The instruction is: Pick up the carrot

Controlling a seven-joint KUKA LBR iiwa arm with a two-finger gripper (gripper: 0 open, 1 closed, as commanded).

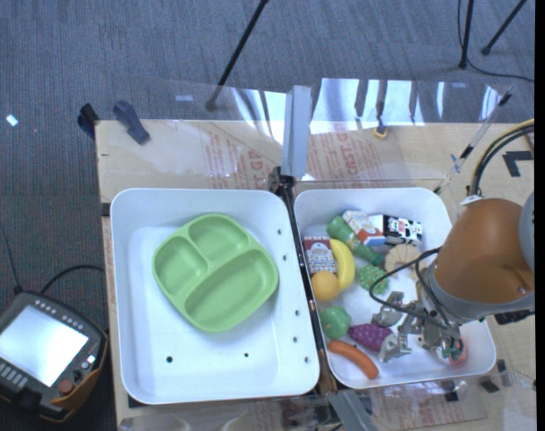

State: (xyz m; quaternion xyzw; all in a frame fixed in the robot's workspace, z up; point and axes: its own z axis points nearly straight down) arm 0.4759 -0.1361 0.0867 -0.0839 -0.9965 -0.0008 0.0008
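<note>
The carrot [354, 359], a small orange stick, lies near the front edge of the right bin [481, 365], towards its left corner. My gripper [414, 329] hangs over the front middle of the same bin, below the orange wrist band [484, 254]. It is to the right of the carrot and a little further back, with purple grapes [369, 335] lying between them. Nothing shows in the gripper's grasp.
The right bin also holds a green pepper [335, 320], a yellow lemon [324, 285], a banana [345, 263], a red carton [319, 253], a cow-print box [402, 229] and a small red item [454, 356]. A green divided plate [215, 270] sits in the left bin [128, 348].
</note>
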